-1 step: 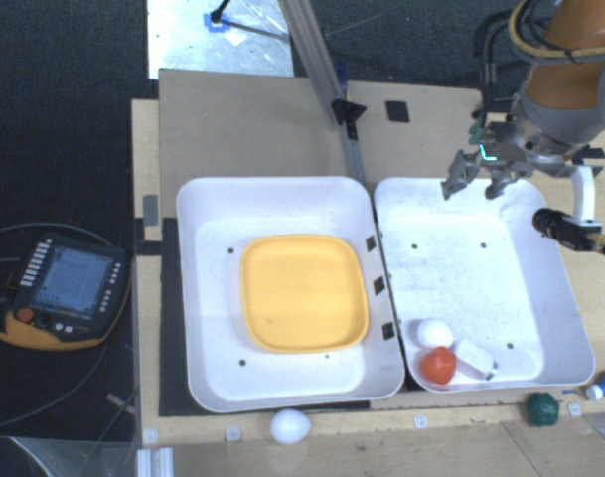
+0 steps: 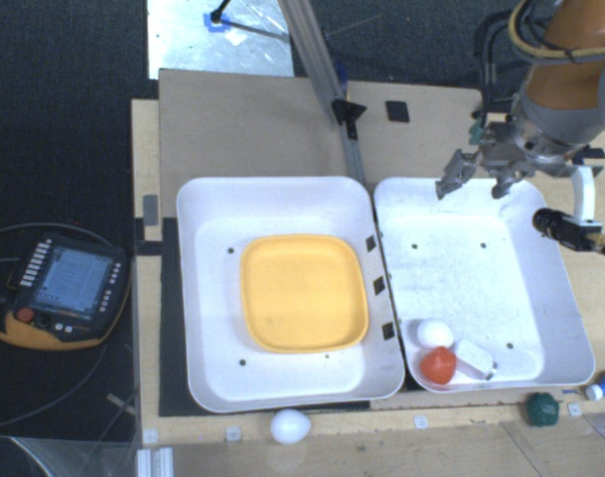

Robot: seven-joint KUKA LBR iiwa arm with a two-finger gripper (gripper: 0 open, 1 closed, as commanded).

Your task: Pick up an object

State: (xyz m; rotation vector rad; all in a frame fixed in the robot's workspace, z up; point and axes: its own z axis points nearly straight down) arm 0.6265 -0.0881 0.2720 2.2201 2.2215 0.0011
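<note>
My gripper point(image 2: 478, 180) hangs over the far edge of the right bin point(image 2: 481, 266), its two fingers spread open with nothing between them. At that bin's near left corner lie a white ball point(image 2: 434, 333), a red ball point(image 2: 439, 366) and a small white block point(image 2: 474, 359), close together. These objects sit well below the gripper in the view, roughly the bin's full depth away. The left bin point(image 2: 208, 266) bears a yellow square plate point(image 2: 304, 292).
A white egg-shaped object point(image 2: 290, 425) rests on the bench in front of the left bin. A dark green ball point(image 2: 541, 408) lies off the right bin's near right corner. A grey pole point(image 2: 317, 48) slants across the back. A teach pendant point(image 2: 59, 296) lies far left.
</note>
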